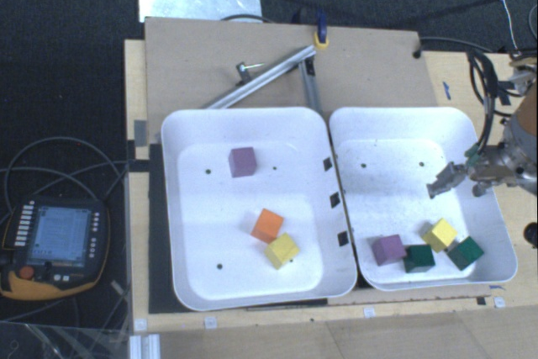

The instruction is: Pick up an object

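At right of frame, over the right bin (pixel 471 130): tool (pixel 458 178), fingers spread wide, holding nothing. Nearest candidate: yellow cube (pixel 439 234), just below the tool toward the frame's bottom. Adjacent: two green cubes (pixel 418 257) (pixel 465 251), purple cube (pixel 388 248). Left bin (pixel 181 181): purple cube (pixel 242 161), orange cube (pixel 267 224), yellow cube (pixel 282 250), all well apart from the tool.

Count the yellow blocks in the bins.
2. One yellow block lies in the left bin, touching the orange block. The other is in the right bin, beside the green blocks.
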Controlling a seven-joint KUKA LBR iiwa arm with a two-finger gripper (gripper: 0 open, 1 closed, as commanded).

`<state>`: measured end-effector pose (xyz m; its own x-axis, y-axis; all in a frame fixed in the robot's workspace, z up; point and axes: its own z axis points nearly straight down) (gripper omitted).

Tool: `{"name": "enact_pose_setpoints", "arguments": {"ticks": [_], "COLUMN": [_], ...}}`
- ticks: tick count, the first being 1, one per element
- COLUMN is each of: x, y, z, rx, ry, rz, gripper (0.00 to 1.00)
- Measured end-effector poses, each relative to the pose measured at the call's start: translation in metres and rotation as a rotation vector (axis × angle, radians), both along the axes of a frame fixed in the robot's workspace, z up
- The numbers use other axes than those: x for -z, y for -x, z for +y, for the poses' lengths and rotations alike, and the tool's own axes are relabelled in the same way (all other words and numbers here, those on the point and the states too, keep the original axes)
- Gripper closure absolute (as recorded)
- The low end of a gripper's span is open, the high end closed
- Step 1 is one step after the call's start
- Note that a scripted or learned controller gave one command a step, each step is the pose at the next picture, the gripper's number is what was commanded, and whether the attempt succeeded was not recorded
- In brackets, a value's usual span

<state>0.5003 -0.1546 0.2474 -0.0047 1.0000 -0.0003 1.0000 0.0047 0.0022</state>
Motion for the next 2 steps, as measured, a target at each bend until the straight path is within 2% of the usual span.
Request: {"name": "enact_pose_setpoints", "arguments": {"ticks": [1,2], "x": [0.0,0.046], "y": [0.0,0.007], "z": [0.0,-0.004], "rx": [0.001,0.003], "ry": [0.0,0.0], "rz": [-0.001,0.004], "gripper": [0.0,0.0]}}
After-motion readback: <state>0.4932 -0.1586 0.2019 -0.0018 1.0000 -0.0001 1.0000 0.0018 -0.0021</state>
